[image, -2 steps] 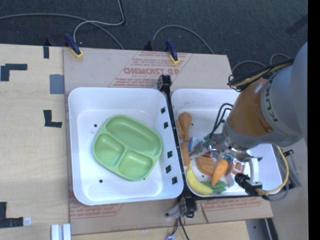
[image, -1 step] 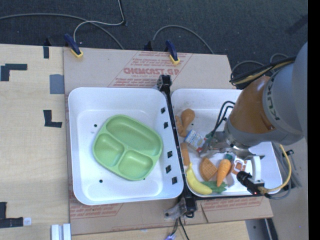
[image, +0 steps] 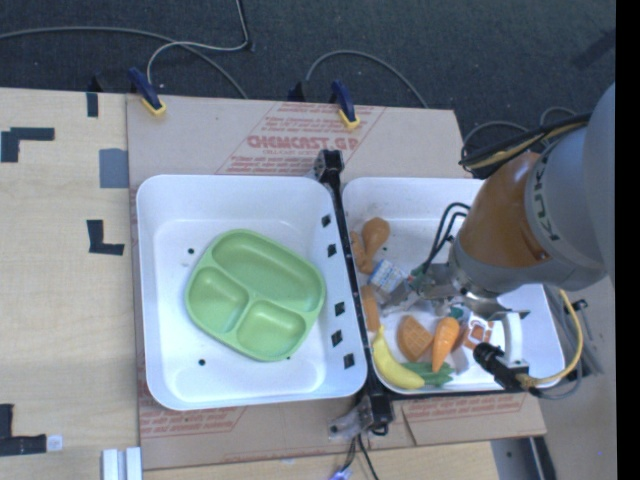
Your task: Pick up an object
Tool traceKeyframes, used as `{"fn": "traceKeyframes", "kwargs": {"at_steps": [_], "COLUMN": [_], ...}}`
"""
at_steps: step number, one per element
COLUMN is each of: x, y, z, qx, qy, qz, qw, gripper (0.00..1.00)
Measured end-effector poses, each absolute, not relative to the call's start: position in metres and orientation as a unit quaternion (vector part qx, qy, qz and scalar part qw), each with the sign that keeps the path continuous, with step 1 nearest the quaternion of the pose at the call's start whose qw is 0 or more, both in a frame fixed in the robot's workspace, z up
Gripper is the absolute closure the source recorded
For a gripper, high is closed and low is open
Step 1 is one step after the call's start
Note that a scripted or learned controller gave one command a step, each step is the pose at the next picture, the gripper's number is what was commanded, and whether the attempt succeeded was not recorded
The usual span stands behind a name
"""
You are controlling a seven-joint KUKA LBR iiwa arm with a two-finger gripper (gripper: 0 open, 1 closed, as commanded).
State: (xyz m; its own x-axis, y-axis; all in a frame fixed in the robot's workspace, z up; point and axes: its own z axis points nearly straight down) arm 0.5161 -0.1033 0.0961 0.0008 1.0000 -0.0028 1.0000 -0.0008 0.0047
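The right bin (image: 420, 193) holds several toy foods. A brown drumstick (image: 372, 238) lies at its upper left, and a small blue and white packet (image: 388, 278) sits below it. Near the front wall are a tan pastry piece (image: 413, 336), an orange carrot (image: 445, 340) with green leaves, and a yellow banana (image: 395, 366). My gripper (image: 428, 286) is low over the middle of this bin, just right of the packet and above the pastry and carrot. The grey wrist and orange band (image: 505, 223) hide the bin's right part.
The left bin (image: 160, 268) holds a green divided plate (image: 256, 293). A black divider (image: 340, 258) runs between the bins. A small red and white object (image: 482, 330) lies right of the carrot. Black cables (image: 520, 368) hang by the bin's front right corner.
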Motion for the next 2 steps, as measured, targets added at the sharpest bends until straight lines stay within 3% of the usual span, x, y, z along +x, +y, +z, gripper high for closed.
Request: {"fn": "traceKeyframes", "kwargs": {"at_steps": [1,2], "x": [0.599,0.651], "y": [-0.110,-0.114], "z": [0.087,0.084], "qx": [0.707,0.705], "qy": [0.708,0.709], "qz": [0.0017,-0.0194], "qw": [0.003,-0.016], "gripper": [0.00,0.00]}}
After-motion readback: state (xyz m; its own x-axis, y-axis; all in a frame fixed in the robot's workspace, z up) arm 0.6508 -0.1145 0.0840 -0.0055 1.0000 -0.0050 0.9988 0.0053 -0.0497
